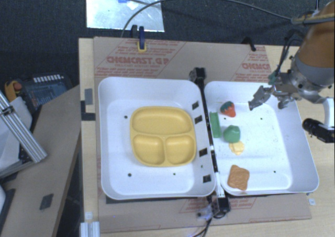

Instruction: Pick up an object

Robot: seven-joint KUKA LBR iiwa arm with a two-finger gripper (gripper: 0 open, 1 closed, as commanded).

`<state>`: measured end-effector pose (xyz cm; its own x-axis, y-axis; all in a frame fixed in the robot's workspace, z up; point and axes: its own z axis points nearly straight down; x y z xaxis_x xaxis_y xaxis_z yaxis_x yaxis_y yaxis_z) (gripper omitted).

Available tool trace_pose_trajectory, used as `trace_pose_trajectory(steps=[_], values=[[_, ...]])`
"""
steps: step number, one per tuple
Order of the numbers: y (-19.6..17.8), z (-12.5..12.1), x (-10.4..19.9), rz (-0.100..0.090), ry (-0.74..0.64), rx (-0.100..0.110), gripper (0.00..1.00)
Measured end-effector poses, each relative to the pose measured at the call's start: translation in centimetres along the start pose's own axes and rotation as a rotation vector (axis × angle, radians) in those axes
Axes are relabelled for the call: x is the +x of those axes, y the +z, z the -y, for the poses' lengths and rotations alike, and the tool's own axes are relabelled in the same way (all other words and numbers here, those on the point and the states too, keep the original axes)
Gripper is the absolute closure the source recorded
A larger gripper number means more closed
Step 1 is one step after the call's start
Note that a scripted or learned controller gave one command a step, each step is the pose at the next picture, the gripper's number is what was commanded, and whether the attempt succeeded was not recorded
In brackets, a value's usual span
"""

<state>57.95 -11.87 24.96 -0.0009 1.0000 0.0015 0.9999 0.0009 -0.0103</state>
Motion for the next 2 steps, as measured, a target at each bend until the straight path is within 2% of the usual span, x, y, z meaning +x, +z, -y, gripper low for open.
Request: trace_pose_trajectory(steps=[1, 2], values=[[-0.6, -0.2, 0.0, 0.002, -0.002, -0.012, 0.00], [3.5, -0.4, -0.2, 0.001, 0.000, -0.009, 0.00]])
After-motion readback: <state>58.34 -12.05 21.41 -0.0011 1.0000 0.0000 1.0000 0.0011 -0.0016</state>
